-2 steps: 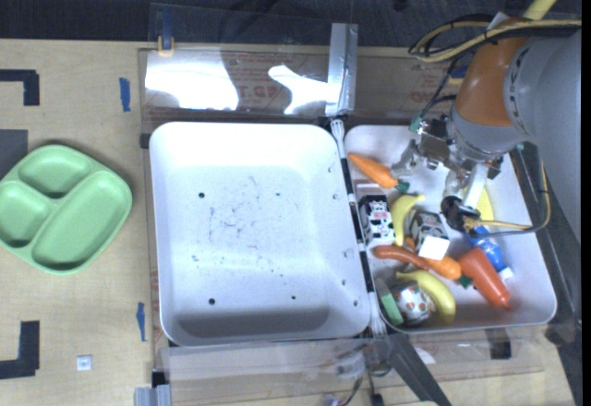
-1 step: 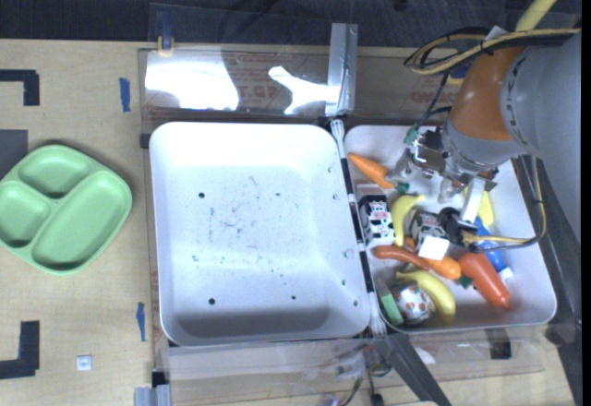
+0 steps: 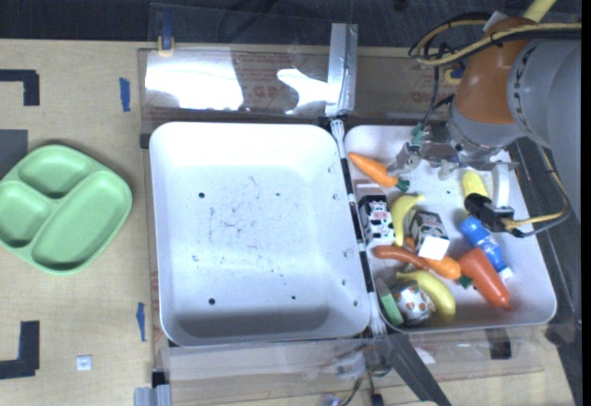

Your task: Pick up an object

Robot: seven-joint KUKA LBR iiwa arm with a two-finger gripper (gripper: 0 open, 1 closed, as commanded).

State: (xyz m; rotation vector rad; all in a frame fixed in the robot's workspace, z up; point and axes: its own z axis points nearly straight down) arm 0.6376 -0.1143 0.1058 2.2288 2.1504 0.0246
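The right bin (image 3: 540,298) holds a pile of toy items. A small carrot (image 3: 373,170) lies at its upper left, with a yellow banana (image 3: 404,211) and a black-and-white box (image 3: 374,216) below it. A blue bottle (image 3: 484,243) and a larger orange carrot (image 3: 486,278) lie at the right. A second banana (image 3: 437,292) and a ball (image 3: 413,304) sit near the front wall. My gripper (image 3: 432,156) hangs low over the back of this bin, just right of the small carrot and above the first banana. I see nothing held in it.
The left bin (image 3: 249,210) is bare white with small marks. A green divided plate (image 3: 61,207) rests on the bench at far left. A shiny clear panel (image 3: 240,81) stands behind the left bin. Cables (image 3: 452,35) loop above the wrist.
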